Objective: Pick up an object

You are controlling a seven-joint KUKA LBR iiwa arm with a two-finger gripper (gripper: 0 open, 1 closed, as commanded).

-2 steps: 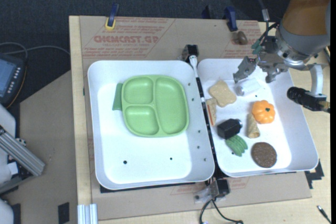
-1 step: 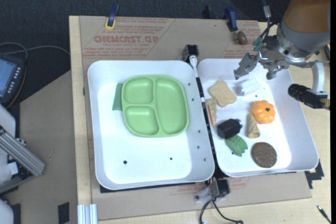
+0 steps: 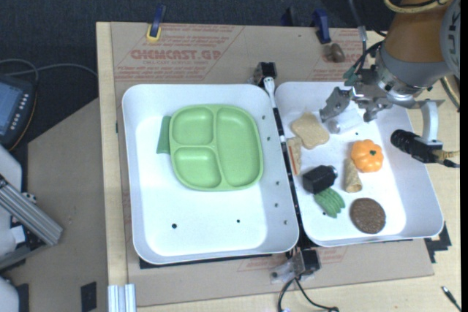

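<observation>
My gripper (image 3: 355,107) hangs over the far part of the right bin (image 3: 417,190), fingers spread open with nothing between them. Just to its near left lies a tan bread slice (image 3: 310,131). An orange pumpkin (image 3: 367,156) sits a little nearer than the gripper. Beside the pumpkin lies a tan cone-shaped piece (image 3: 352,176). A black block (image 3: 319,177), a green leafy piece (image 3: 330,201) and a round brown patty (image 3: 367,215) lie toward the bin's front. A thin brown stick (image 3: 295,156) rests along the bin's left wall.
The left bin (image 3: 146,193) bears a green divided plate (image 3: 216,146). A black cylindrical part of the arm (image 3: 413,144) juts over the right bin's right side. Clamps (image 3: 155,25) stand at the board's far edge.
</observation>
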